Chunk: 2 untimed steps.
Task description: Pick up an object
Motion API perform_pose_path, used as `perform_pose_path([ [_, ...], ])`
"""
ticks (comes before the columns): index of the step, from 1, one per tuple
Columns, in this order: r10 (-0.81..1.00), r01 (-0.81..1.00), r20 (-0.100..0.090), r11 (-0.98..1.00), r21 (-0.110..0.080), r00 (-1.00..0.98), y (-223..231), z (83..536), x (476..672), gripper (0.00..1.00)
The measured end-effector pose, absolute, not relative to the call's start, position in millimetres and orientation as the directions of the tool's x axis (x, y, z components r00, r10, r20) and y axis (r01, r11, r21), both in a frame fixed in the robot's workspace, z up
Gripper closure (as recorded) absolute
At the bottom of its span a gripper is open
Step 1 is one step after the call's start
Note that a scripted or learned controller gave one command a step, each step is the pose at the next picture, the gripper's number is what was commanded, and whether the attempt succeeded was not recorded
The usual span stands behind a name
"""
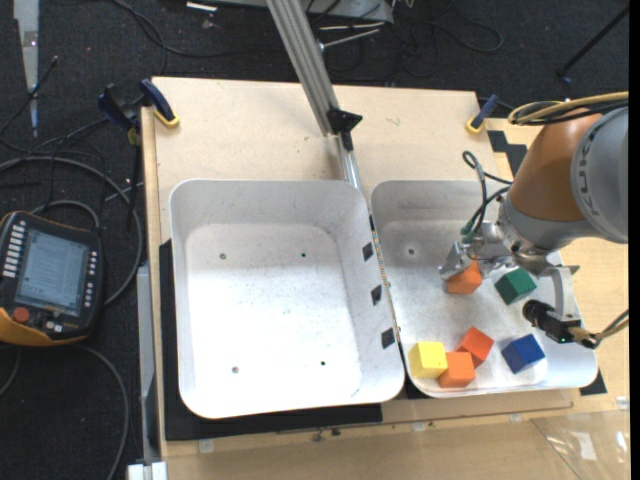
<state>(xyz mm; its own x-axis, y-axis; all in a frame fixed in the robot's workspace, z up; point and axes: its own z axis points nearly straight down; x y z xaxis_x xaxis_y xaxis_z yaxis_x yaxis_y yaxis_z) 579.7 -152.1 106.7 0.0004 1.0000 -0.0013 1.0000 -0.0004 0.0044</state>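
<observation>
Orange block (459, 368) and yellow block (431, 357) lie at 6 o'clock in right bin (420, 230). Fingers (460, 266) sit on orange cube (463, 280); grip state: cannot tell. Lift straight, clear green cube (515, 286) at 3 o'clock.

Two shallow white bins sit side by side on the tabletop (250, 138): the left bin (200, 268) and the right bin (420, 218). Six blocks lie in the right bin: three orange blocks (463, 281) (477, 344) (459, 368), one green block (515, 286), one blue block (522, 353) and one yellow block (430, 357). Two clamps (160, 103) (482, 114) grip the tabletop's far corners.
</observation>
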Motion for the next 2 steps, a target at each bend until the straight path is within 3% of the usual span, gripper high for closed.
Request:
perform_pose_path([
  [1,1.000,1.000,0.002,0.009,0.008,-0.009,-73,200,579.2,1.00],
  [2,1.000,1.000,0.003,0.010,0.000,-0.010,9,195,583.5,1.00],
])
